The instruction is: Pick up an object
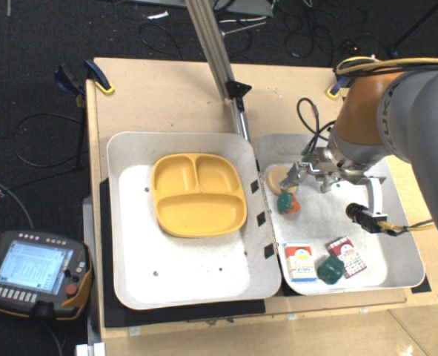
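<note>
While a handheld control pendant (33, 273) with a lit screen lies on the dark floor at the near left corner, the bench (167, 95) carries two shallow white bins side by side. Nearest the camera in the right bin (396, 273) sit three small items along its near edge: a white and red carton with blue trim (300, 262), a dark green lumpy object (330, 270) just beside it, and a red and white patterned packet (347, 255) touching the green one on its far side. Farther in, toward the wall that this bin shares with its neighbour, a small green and orange-red toy (287, 203) lies just in front of a pale tan rounded object (279, 177). The gripper (296, 178) hangs directly over this pair, at the end of the grey arm (419, 117) whose orange band (363, 113) shows above the wrist; whether it is released or clenched cannot be told at this angle, and nothing is visibly between its tips. In the left bin (130, 273), a yellow three-compartment plate (199, 194) rests flat in the far half. Beyond the bins, a grey metal pole (211, 39) slants up from the far edge of the bench, and blue and yellow clamps (96, 76) grip the far left corner.
</note>
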You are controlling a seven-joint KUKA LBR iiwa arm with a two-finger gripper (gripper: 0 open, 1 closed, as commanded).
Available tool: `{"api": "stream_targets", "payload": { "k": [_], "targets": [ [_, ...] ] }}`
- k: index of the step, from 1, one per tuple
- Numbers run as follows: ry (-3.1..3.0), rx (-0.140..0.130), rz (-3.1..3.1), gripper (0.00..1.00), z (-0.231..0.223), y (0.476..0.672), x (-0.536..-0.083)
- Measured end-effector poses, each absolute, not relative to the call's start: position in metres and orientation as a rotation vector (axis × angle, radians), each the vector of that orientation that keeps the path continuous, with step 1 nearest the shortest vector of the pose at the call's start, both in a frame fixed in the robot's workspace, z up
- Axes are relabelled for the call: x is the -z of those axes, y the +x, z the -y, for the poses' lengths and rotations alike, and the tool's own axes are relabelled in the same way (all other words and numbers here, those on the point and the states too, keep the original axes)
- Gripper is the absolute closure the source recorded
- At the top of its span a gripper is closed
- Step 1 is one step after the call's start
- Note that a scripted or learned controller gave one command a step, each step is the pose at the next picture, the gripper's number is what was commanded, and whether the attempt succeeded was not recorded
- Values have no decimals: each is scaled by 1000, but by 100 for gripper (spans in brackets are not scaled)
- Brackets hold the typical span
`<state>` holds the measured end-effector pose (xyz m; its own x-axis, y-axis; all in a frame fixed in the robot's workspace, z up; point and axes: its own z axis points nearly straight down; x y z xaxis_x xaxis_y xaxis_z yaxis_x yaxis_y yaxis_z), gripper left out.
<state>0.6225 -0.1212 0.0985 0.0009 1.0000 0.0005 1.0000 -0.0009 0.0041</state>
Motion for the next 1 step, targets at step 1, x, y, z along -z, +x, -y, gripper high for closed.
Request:
{"api": "stream_targets", "payload": {
  "k": [1],
  "targets": [
    [2217,-9,-2215,100,121,624,-111]
  ]
}}
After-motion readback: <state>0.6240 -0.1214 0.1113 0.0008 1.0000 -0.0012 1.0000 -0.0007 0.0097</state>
